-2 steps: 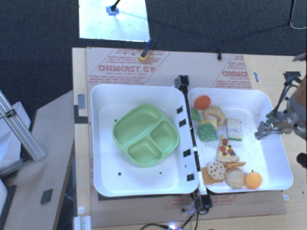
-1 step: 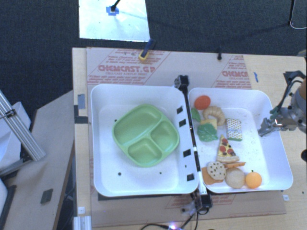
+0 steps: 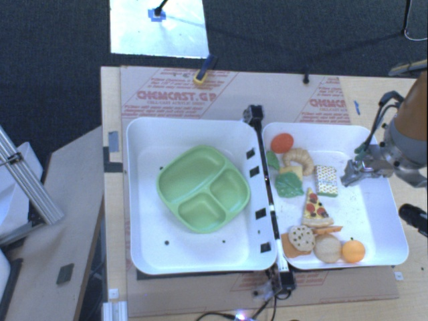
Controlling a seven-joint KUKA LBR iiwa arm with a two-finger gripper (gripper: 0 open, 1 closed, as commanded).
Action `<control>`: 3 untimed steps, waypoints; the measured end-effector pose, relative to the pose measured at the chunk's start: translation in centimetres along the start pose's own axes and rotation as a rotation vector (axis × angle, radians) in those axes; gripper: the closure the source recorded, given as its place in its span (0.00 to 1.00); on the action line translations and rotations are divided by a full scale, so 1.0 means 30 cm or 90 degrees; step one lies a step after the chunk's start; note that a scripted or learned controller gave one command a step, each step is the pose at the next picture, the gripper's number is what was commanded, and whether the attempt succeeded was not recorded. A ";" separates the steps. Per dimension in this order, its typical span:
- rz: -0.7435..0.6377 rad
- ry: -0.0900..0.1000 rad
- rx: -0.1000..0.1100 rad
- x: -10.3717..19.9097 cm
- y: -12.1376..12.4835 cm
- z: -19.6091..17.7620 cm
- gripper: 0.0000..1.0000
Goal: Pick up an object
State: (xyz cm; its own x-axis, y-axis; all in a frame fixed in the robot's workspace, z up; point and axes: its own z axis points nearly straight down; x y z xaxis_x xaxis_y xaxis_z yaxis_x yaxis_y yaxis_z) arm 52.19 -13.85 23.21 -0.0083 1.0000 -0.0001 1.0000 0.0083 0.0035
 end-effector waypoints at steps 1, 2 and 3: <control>0.000 0.000 0.000 0.169 0.050 0.013 1.00; 0.000 0.001 0.001 0.354 0.034 0.043 1.00; 0.000 0.001 0.001 0.545 0.068 0.011 1.00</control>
State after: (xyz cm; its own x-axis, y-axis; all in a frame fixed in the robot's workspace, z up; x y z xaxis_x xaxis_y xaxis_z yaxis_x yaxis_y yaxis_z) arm 54.08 2.51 22.89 -0.0075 1.0000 0.0009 1.0000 0.0075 0.0021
